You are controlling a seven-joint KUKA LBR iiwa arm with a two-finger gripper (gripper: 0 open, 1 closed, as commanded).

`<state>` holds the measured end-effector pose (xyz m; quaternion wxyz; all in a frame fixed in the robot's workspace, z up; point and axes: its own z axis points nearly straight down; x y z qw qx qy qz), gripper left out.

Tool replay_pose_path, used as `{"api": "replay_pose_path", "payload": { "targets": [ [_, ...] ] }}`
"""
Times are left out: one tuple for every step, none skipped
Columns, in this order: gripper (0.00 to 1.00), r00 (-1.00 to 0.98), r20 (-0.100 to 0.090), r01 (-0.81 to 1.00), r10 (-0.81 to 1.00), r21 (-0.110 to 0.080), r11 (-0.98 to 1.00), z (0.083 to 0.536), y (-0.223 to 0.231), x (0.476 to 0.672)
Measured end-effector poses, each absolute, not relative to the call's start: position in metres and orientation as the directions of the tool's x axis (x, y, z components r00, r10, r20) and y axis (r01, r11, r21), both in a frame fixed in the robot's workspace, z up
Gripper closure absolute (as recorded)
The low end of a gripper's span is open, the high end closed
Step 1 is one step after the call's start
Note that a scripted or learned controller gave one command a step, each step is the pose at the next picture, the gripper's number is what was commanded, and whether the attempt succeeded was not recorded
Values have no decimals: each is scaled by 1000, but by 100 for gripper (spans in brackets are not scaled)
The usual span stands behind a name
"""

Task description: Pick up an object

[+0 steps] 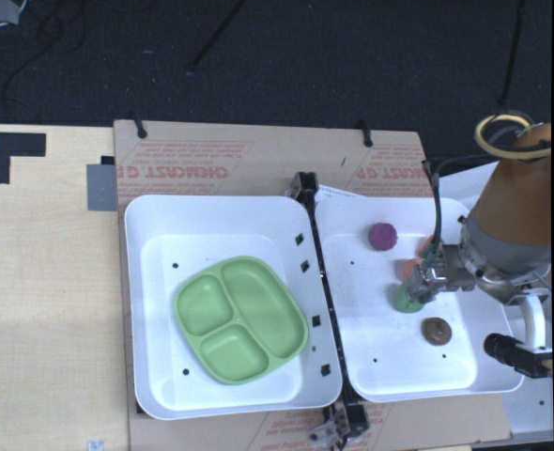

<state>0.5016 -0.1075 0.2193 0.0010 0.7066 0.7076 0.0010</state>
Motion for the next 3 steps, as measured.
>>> {"api": "replay_pose_path", "payload": {
  "targets": [
    [100, 0, 1, 1000, 1000, -2, 0, 221, -109, 501],
    [100, -5, 2, 1000, 1000, -2, 5, 229, -58, 514],
    [100, -5, 2, 1000, 1000, -2, 5, 238, -13, 535]
  ]
}}
